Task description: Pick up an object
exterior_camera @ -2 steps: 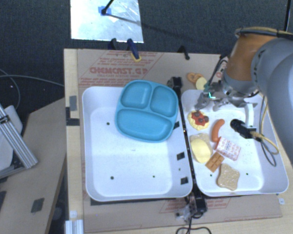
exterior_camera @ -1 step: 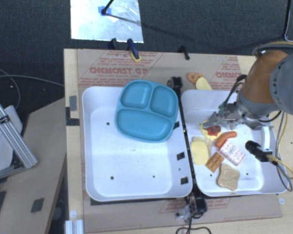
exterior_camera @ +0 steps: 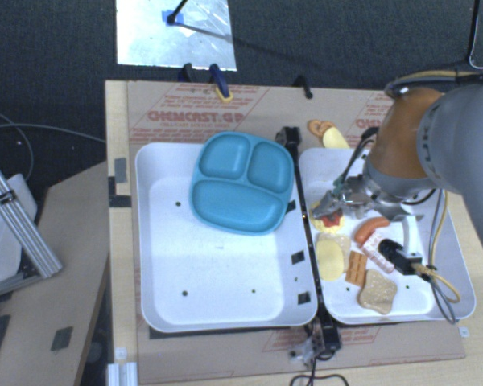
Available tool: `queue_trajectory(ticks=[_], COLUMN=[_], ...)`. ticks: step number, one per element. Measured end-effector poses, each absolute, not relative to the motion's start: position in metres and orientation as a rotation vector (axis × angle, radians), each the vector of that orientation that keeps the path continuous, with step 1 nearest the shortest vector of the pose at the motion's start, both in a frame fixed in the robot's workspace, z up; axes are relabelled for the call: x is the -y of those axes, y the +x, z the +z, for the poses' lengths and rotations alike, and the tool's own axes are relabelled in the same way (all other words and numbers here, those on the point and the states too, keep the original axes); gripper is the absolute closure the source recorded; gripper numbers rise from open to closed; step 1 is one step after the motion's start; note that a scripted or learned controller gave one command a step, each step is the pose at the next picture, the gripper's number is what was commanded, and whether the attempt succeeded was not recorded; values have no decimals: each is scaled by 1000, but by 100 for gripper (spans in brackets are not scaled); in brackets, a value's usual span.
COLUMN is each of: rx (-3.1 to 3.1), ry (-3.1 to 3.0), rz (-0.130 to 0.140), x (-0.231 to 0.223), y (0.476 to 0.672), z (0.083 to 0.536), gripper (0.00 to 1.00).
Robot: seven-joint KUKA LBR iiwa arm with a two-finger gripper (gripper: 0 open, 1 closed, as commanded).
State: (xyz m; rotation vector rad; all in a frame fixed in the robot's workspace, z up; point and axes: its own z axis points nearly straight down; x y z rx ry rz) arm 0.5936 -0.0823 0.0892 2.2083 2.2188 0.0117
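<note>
My gripper [exterior_camera: 330, 209] reaches down into the right bin [exterior_camera: 447, 296] near its left wall, fingertips among small toy food pieces. Just under it lies a small red and yellow piece [exterior_camera: 330, 222]. A pale yellow piece [exterior_camera: 331, 258] lies in front of that, with an orange sausage [exterior_camera: 371, 229], a brown waffle stick [exterior_camera: 355, 268] and a slice of bread [exterior_camera: 377, 291] to the right. The grey arm with its orange band [exterior_camera: 406, 131] hangs over the bin's back right.
A blue divided plate [exterior_camera: 243, 181] rests on the back edge of the left bin [exterior_camera: 217, 288]. A yellow banana-like piece [exterior_camera: 335, 139] and a small orange item [exterior_camera: 319, 127] lie on the cardboard behind the right bin. Black cables [exterior_camera: 443, 284] trail over the right bin.
</note>
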Motion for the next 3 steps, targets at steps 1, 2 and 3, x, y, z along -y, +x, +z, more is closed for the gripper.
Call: queue_trajectory(ticks=[1, 2, 3], rx=[-2217, -2216, -2218], ry=[2207, 2222, 2208], rz=[21, 0, 7], x=[83, 152, 206], y=[596, 584, 655], z=[104, 84, 87], gripper=[100, 100, 100])
